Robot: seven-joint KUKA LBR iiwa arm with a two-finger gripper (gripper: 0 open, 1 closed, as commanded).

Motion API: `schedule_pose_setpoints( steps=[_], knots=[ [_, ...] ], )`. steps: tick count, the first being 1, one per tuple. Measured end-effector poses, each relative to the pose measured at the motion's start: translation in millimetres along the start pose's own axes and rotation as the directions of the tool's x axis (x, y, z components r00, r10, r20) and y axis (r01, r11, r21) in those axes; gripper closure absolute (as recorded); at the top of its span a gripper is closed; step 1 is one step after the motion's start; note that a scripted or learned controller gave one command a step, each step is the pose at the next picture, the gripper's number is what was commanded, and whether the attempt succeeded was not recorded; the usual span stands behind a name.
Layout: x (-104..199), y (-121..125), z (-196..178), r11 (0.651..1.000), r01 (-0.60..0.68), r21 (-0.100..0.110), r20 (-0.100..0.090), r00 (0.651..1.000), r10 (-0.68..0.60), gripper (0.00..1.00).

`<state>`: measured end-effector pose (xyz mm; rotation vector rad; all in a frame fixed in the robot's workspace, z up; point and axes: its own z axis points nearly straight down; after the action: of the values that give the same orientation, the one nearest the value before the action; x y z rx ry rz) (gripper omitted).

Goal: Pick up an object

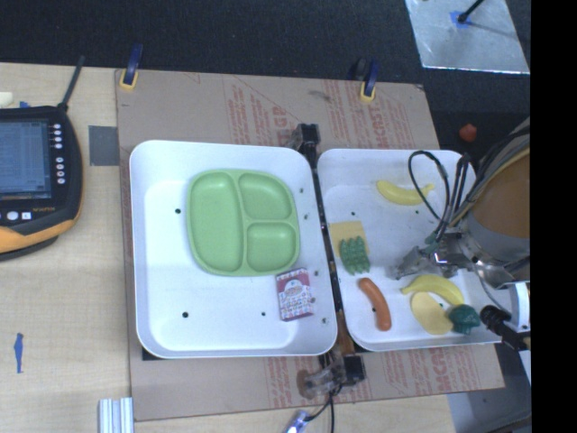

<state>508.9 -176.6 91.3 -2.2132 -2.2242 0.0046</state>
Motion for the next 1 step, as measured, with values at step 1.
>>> schedule_pose_setpoints(
  steps=[1],
  knots=[
    [-30.7, 19.7, -141.2, 1.000, -0.002, -0.004, 0.002, 1.000, 0.002, 0.00]
  ],
)
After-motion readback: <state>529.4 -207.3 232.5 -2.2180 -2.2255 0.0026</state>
